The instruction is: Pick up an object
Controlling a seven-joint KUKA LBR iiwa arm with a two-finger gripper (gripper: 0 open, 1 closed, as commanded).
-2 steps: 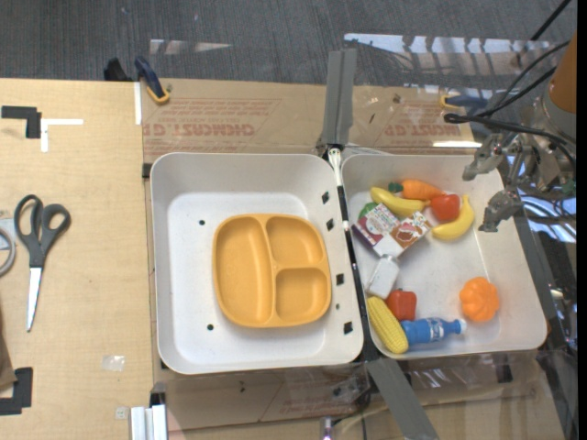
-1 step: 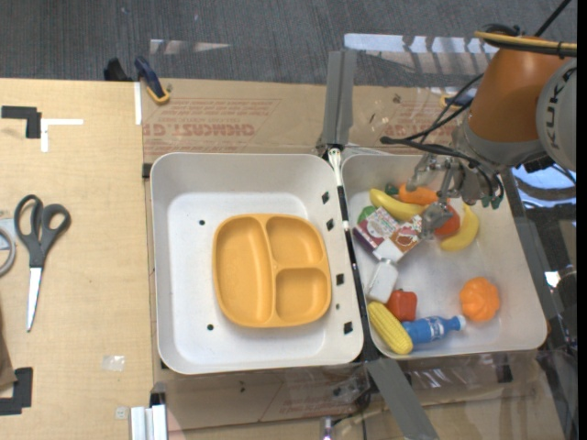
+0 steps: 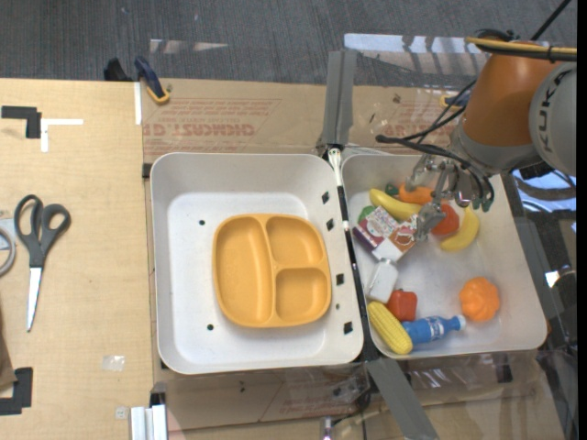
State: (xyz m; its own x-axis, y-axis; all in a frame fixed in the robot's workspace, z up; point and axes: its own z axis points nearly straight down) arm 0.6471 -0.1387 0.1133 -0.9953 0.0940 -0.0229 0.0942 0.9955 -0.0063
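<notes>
We take gripper (image 3: 438, 211) as landmark; it hangs low over far part of right bin (image 3: 514, 333). Red toy (image 3: 447, 220) sits directly under its tip, touching or nearly. Yellow banana (image 3: 393, 202) lies just left of gripper, long axis slanting across bin. Second banana (image 3: 464, 234) just right of red toy. Orange ball (image 3: 479, 299) well nearer camera. Whether gripper has hold of anything, we cannot tell.

A robotics lab is suggested by the grey-and-orange industrial arm (image 3: 514, 99) mounted at the upper right, the two white bins (image 3: 170, 273) fixed side by side on a plywood surface (image 3: 73, 246), and black tape markers (image 3: 23, 117) placed at the far left.
</notes>
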